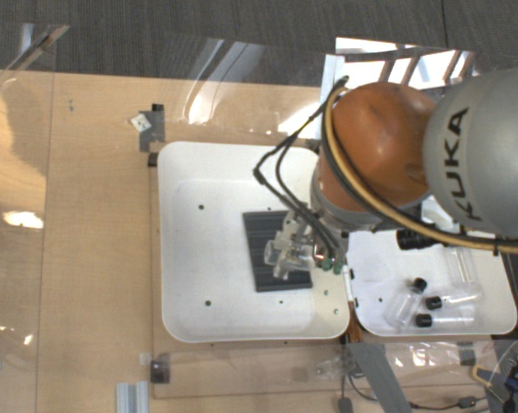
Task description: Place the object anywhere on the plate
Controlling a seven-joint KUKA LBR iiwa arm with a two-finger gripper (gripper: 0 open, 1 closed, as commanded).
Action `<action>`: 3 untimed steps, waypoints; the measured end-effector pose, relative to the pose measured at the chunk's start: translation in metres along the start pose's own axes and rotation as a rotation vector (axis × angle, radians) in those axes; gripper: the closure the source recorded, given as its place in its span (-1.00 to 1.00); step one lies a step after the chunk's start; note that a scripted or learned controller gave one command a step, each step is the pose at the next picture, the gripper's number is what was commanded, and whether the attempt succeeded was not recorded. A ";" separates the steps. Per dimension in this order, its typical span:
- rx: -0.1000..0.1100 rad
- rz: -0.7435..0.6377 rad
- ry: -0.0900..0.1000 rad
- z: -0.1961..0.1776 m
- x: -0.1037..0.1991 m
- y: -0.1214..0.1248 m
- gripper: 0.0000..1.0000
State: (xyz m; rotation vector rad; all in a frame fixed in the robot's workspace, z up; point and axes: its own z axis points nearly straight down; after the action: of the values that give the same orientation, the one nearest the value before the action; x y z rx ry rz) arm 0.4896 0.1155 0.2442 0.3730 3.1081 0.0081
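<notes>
Arm [431, 153] reaching left, gripper [289, 256] lowered, perhaps open

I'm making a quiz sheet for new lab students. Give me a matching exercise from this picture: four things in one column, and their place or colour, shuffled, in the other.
Things:
1. dark ribbed rectangular plate
2. clear plastic vials with black caps
3. gripper
4. band above the arm's wrist

Place or colour:
A. orange
B. lying in the right white bin
C. lying in the left white bin
D. over the plate

Pairs: 1-C, 2-B, 3-D, 4-A
</notes>
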 end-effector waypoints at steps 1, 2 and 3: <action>0.001 -0.030 0.004 0.012 -0.024 0.085 1.00; -0.001 -0.342 0.003 0.006 -0.104 0.149 1.00; -0.003 -0.811 0.002 -0.049 -0.140 0.153 1.00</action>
State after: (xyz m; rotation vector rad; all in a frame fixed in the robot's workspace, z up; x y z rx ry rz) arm 0.6610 0.2312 0.2955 -0.8832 3.0041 0.0062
